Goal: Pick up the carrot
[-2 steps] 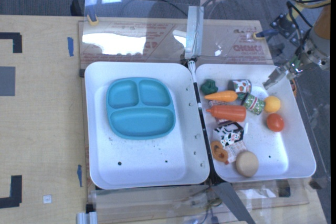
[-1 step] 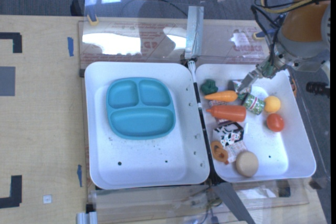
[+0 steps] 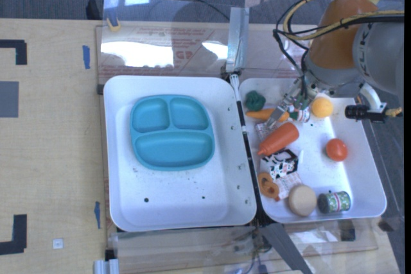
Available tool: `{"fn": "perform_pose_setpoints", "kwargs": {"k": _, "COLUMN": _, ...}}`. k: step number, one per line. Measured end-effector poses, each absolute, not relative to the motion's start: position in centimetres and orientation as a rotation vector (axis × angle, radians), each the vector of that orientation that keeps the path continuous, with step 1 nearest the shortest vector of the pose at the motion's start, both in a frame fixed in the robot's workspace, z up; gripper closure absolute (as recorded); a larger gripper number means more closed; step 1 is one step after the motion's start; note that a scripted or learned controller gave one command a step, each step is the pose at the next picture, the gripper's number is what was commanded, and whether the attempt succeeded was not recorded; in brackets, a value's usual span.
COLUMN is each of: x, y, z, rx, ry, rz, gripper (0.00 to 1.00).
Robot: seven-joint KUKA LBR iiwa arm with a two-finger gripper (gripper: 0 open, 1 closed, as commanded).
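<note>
1. A grey KUKA arm (image 3: 379, 54) with a glossy orange band reaches in from the right over a pale wood-grain worktop (image 3: 45, 157), black cables looping above its wrist.
2. Its claw (image 3: 287, 107) hangs low over the upper left part of the right-hand bin (image 3: 372, 170), just above the thick end of the carrot; whether its fingers are apart or together cannot be told from this angle.
3. The carrot (image 3: 279, 138), a smooth orange cone of toy plastic, lies tilted in the right bin near the central divider, thick end up and right, tip pointing down and left. Nothing shows it gripped.
4. Close around it: a dark green knobbly piece (image 3: 255, 100) toward the bin's upper left corner, a thin orange sliver (image 3: 260, 115) just beneath that, and a round yellow ball (image 3: 322, 107) beside the claw.
5. Below the carrot rests a black-and-white patched object (image 3: 282, 165), with a small orange ring-shaped piece (image 3: 268, 186) beside it.
6. A rounded orange-red fruit (image 3: 336, 149) sits apart on the right; a beige dome-shaped item (image 3: 301, 199) and a small green-labelled can (image 3: 334, 201) on its side lie along the lower edge.
7. The left bin (image 3: 122, 202), shallow, white and lightly speckled, carries a matte turquoise divided plate (image 3: 172, 131) with three compartments.
8. A clear plastic panel (image 3: 167, 42) stands behind the bins, catching glare.
</note>
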State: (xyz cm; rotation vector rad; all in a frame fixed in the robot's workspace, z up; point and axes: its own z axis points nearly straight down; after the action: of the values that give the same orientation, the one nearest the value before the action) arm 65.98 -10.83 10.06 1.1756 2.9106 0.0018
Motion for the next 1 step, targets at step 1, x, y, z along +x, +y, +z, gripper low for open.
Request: {"fn": "perform_pose_setpoints", "kwargs": {"k": 1, "x": 66.11, "y": -10.82, "z": 10.98, "rx": 1.176, "ry": 2.908, "rz": 0.005, "gripper": 1.00}}
